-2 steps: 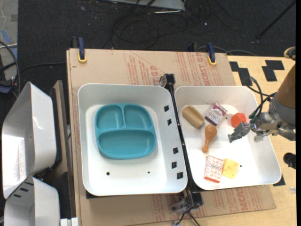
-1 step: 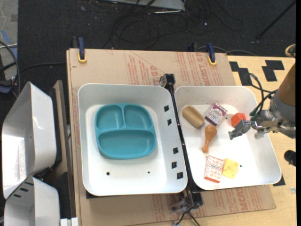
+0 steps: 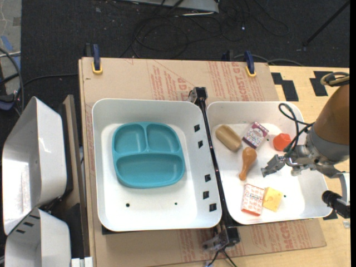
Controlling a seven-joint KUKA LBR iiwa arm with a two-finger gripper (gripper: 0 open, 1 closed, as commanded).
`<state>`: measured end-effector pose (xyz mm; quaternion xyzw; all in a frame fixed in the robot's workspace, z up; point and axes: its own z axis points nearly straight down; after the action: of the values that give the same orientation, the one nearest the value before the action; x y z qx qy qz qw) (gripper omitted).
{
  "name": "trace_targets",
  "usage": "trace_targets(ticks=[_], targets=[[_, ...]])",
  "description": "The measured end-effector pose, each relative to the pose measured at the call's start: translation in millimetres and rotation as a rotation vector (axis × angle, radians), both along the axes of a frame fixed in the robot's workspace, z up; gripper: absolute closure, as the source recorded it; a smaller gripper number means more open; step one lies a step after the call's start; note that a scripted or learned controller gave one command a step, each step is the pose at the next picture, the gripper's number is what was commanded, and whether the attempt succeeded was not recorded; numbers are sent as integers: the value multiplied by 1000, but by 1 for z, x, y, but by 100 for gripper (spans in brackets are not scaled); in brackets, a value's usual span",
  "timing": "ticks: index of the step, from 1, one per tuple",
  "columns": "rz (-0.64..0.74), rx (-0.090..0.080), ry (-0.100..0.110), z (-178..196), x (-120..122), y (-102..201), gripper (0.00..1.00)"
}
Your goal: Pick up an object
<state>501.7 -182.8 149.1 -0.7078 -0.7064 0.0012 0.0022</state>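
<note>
arm comes in from the right, orange band up near the frame edge. tool (image 3: 276, 164) sits low over the right bin (image 3: 233, 213), w/ dark fingers spread apart, released, nothing between them. it's just right of the drumstick and apart from it.

right bin contents:
- drumstick (image 3: 247, 161), tan/orange toy, lying at a slant near bin centre, fat end up
- bread roll (image 3: 228, 137), brown, upper left of the bin, just above the drumstick, close to it but can't tell if touching
- purple-white packet (image 3: 255, 134), just right of the roll, tilted
- orange-red piece (image 3: 282, 142), near the right side, next to the black cable running off the arm
- red-white carton (image 3: 252, 199), lying flat near the front edge
- yellow cheese wedge (image 3: 272, 199), touching the carton's right side

left bin (image 3: 105, 166) holds a teal divided plate (image 3: 148, 153), 3 compartments, lying flat, sits toward the back-left.

both bins side by side on the cardboard-covered table (image 3: 167, 74), clamps at the back edge. all items resting on the bin floor, none lifted.
</note>
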Motion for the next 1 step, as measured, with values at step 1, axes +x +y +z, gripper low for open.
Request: trace_targets(ticks=[1], targets=[[1, 0, 0, -54, -1, 1, 0]])
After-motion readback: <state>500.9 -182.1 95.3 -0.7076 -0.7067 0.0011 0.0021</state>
